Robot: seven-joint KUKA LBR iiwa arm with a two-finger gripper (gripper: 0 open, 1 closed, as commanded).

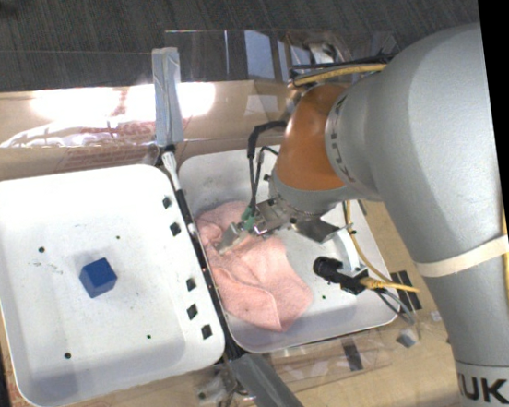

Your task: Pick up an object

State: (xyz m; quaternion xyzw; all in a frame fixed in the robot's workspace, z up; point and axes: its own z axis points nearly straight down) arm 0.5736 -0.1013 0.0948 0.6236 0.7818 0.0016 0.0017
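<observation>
The soft, light pink cloth (253,274) directly under the claw (238,234), whose state cannot be told, is best pinched at a raised fold.

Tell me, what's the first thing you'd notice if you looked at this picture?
The huge grey arm with its orange band fills the right side and leans over the right bin. Its gripper sits low over a crumpled pink cloth lying in that bin. In the left bin, a small blue cube sits alone.
</observation>
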